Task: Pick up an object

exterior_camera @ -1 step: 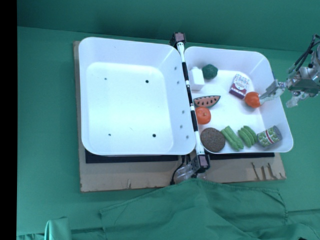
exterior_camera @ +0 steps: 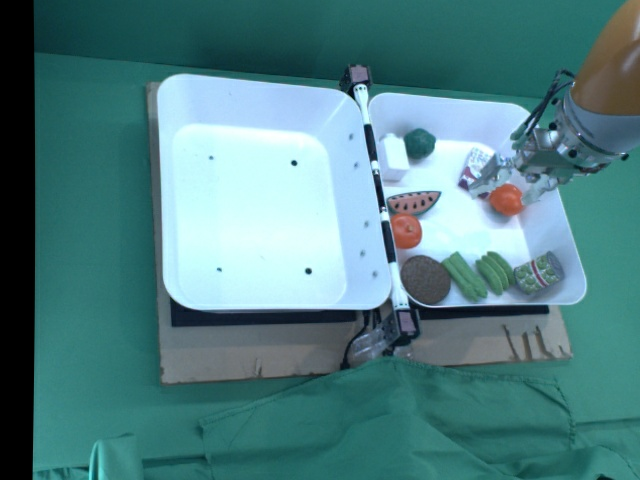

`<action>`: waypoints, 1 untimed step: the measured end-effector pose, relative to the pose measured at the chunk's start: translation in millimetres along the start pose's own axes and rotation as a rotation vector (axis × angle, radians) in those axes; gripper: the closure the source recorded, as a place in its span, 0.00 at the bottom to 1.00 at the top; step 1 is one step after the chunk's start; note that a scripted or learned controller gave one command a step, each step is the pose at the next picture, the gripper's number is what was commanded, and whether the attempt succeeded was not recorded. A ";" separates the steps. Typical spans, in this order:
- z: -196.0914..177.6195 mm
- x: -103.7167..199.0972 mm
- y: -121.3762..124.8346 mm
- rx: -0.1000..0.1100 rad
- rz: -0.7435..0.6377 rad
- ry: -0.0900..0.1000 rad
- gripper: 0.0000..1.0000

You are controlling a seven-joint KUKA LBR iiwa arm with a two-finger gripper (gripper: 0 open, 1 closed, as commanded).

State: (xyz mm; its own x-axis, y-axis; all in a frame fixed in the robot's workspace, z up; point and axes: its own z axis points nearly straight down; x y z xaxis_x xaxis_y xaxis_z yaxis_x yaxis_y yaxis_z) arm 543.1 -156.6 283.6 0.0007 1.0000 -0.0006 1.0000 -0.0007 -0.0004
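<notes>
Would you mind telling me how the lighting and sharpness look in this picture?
Camera view: even, soft light; the left bin is bright white, nearly washed out; faint shadows under the toys; the gripper over the orange ball looks slightly soft; the arm's orange band is cropped.

Toys in right bin (exterior_camera: 560, 230); left bin (exterior_camera: 190, 128) beside it.

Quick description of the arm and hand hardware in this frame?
The arm has a rounded orange segment, then a grey wrist section below it. Thin dark cables loop from the wrist toward the hand, a compact silver-grey metal assembly with dark parts. No readable markings at this size.
</notes>
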 end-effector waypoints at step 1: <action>-89.1 -28.5 43.0 -0.016 0.002 -0.006 0.00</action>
State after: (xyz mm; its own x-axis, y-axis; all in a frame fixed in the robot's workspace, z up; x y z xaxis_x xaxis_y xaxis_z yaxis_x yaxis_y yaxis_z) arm 586.1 -185.1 372.6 0.0025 1.0000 -0.0071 0.9999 -0.0023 0.0157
